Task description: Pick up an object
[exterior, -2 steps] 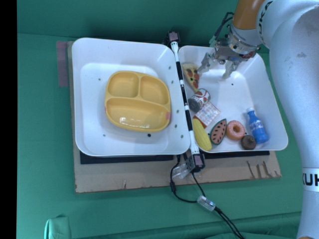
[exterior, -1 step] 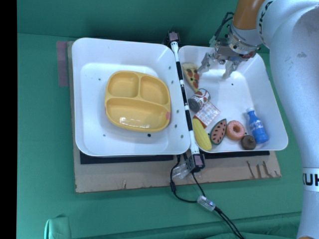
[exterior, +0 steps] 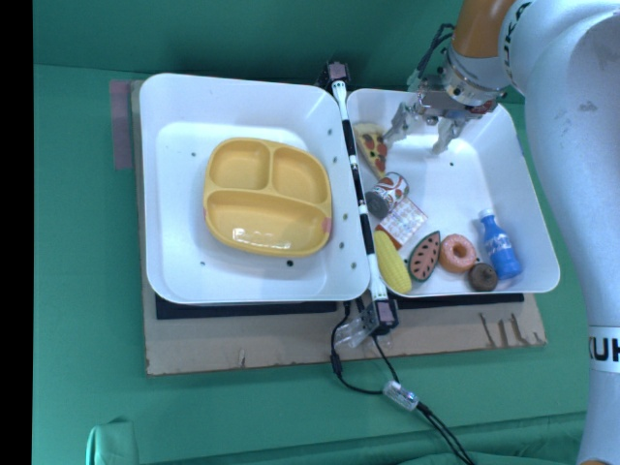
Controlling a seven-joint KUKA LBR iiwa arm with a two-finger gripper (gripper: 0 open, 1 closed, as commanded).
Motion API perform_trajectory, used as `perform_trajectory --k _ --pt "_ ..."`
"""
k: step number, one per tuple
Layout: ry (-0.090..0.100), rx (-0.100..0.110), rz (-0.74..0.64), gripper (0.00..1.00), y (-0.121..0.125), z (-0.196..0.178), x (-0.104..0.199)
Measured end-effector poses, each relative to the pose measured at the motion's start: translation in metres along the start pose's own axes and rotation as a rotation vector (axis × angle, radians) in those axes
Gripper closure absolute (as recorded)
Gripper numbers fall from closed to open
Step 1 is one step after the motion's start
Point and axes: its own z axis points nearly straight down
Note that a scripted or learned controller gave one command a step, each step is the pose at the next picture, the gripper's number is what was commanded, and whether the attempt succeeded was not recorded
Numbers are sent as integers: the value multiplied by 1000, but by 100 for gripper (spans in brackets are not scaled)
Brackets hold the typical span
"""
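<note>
- Pizza slice, can, corn cob, watermelon wedge lie along the right bin's left side.
- Donut, blue bottle, chocolate donut rest near its front-right corner.

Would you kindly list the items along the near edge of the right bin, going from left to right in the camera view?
Corn cob → watermelon slice → glazed donut → chocolate donut → blue bottle.
</note>
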Motion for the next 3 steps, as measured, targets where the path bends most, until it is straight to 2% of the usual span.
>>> perform_trajectory --k 1,2,3 --pt "-8 -39 8 100 6 -17 -2" --pt "-8 -39 8 0 6 -17 -2" --pt "0 -45 7 0 7 -1 3"
